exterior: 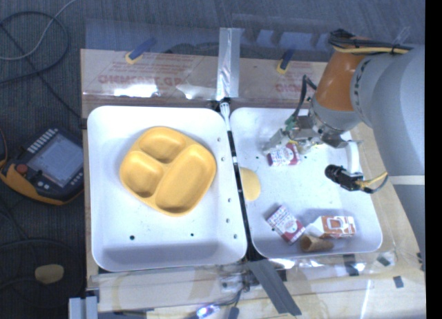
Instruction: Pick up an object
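A: Listed, large to small: grey arm [394, 110] over right bin [373, 242]; left bin [110, 242] holding yellow three-part tray [168, 169], bare floor around its edges.

B: Right bin contents?

A: Red-white packet [283, 156] just beside gripper [298, 134], upper middle. Red carton [284, 221], orange-white carton [333, 226], brown cone [314, 244] along near wall. Yellow disc [249, 184] against dividing wall. Open floor mid-bin.

B: Claw?

A: Opening impossible to tell; grip on packet unclear.
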{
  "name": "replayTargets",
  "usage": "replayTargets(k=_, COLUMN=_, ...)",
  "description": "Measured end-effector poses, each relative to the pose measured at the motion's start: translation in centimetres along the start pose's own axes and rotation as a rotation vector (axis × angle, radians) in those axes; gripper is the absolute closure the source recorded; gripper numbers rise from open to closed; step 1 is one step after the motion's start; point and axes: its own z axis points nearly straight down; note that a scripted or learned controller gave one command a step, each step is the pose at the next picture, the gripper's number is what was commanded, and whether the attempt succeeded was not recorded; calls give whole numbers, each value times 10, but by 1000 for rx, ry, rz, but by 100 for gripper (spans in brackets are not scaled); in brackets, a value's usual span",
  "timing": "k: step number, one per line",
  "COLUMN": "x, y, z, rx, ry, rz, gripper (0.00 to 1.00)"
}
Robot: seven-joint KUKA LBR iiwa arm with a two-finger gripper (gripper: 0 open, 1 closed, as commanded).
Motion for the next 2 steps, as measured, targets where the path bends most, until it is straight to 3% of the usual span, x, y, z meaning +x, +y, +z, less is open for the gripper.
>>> replayTargets(k=1, x=-7, y=-8, z=0, rx=-3, ry=-3, rz=-62, gripper=0)
replayTargets(k=2, x=-37, y=-23, z=-82, rx=10, ry=0, rz=-70, gripper=0)
